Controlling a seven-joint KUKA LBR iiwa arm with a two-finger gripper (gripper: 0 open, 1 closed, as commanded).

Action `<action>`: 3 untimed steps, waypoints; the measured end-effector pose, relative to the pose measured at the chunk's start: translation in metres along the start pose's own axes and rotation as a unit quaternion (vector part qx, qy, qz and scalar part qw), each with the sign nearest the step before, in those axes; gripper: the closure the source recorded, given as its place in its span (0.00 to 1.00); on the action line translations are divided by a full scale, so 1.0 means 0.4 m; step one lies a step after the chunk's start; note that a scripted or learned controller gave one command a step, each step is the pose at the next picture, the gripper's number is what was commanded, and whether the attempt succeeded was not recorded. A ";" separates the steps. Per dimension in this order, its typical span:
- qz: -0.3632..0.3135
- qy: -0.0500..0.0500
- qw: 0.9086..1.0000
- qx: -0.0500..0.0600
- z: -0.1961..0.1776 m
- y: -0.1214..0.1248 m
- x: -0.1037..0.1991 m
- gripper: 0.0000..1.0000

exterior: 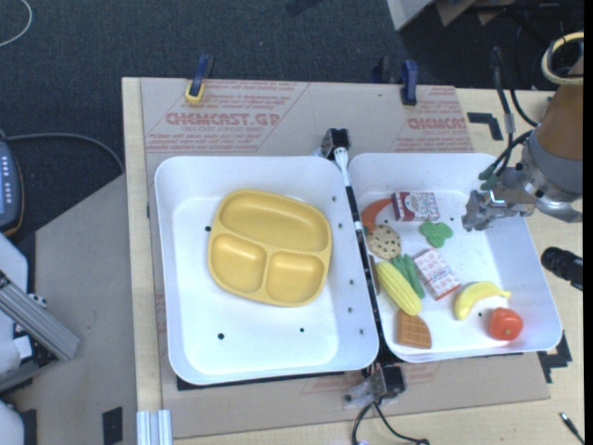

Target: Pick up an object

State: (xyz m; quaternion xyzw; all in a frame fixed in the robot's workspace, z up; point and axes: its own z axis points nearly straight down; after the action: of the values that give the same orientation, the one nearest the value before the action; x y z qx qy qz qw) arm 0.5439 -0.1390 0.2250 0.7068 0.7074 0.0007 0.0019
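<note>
- The left bin (185, 211) carries a yellow tray (269, 246) with three compartments, lying flat near its middle, a little toward the far side.
- The right bin (528, 248) holds all the small toys, and any of them could be the one to pick up; they sit in its left half and along its near edge.
- The corn (397, 285), yellow with green husk, lies slantwise by the left wall of that bin, between the cookie (383, 242) above it and the waffle (414, 329) at the near edge.
- The banana (477, 296) curves near the near right corner, touching the tomato (505, 324), which is red with a white glint.
- A red and white box (414, 206) stands toward the far side; a second small packet (435, 273) lies just beside the corn.
- A red piece (372, 213) is partly tucked behind the cookie; I cannot name it.
- A small green lump (435, 233) lies just under the box, too small to identify.
- My arm is cut off at the right edge, orange band and grey wrist showing.
- My gripper (483, 211) hangs over the far right part of the right bin, apart from every toy. It reads as a dark grey blur, so I cannot tell how wide my fingers stand, and I see nothing between them.
</note>
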 end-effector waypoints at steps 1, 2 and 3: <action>-0.002 0.003 1.000 0.003 0.021 0.003 0.140 1.00; -0.003 0.003 1.000 0.003 -0.001 -0.026 0.296 1.00; -0.002 0.002 1.000 0.004 0.000 -0.063 0.385 1.00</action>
State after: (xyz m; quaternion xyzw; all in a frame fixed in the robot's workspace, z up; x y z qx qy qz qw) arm 0.5187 0.0151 0.2244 0.7056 0.7086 -0.0009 -0.0022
